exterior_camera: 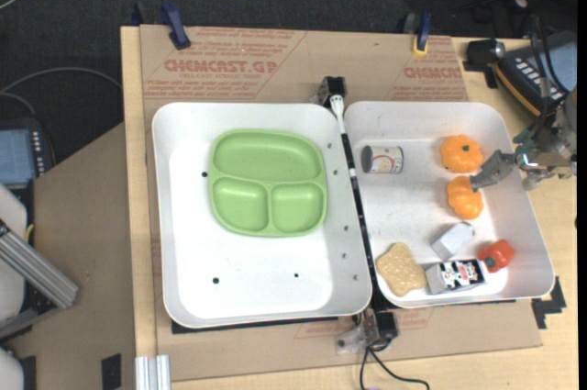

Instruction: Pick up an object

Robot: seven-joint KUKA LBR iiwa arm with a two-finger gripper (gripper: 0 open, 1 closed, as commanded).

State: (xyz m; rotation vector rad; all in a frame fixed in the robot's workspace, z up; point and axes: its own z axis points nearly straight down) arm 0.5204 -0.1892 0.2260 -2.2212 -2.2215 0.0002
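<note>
Hovering over right bin (514, 127): gripper (484, 176), grip state unclear; two orange fruits (460, 153), one can (382, 160).

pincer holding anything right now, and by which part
Cannot be told: the pincer sits by the lower orange pumpkin in the right bin, with no grip visible.

We are seeing the arm (559, 140) being cut off by the right edge, so its upper links are lying out of frame. The gripper (491, 171) is blurring too much for us to read its fingers. The small can's (382, 160) label is staying illegible.
</note>
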